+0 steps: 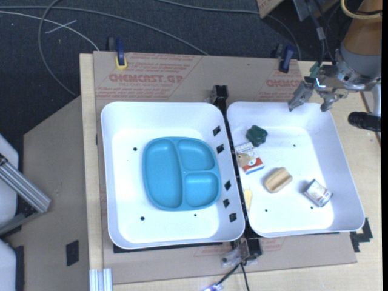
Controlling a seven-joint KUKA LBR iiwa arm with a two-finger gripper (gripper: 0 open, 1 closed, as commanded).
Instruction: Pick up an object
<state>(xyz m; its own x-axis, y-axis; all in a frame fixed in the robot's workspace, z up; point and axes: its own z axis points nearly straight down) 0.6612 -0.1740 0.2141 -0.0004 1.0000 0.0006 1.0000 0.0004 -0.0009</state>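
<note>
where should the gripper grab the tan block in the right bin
Judging by its pose, grip the tan block across its short sides, coming straight down from above. It lies flat and slightly angled, apart from the neighbouring items, so the gripper should have room.

1. The single camera was fixed above the surface (182, 62) and looked down at a slant, far enough back to frame both bins whole.
2. The left bin (115, 162) and the right bin (339, 162) lay side by side across the middle of the frame, with dark floor visible beyond the surface's far edge at the top.
3. The arm (364, 35) entered from the upper right corner, and the hand (312, 100) appeared over the right bin's far rim.
</note>
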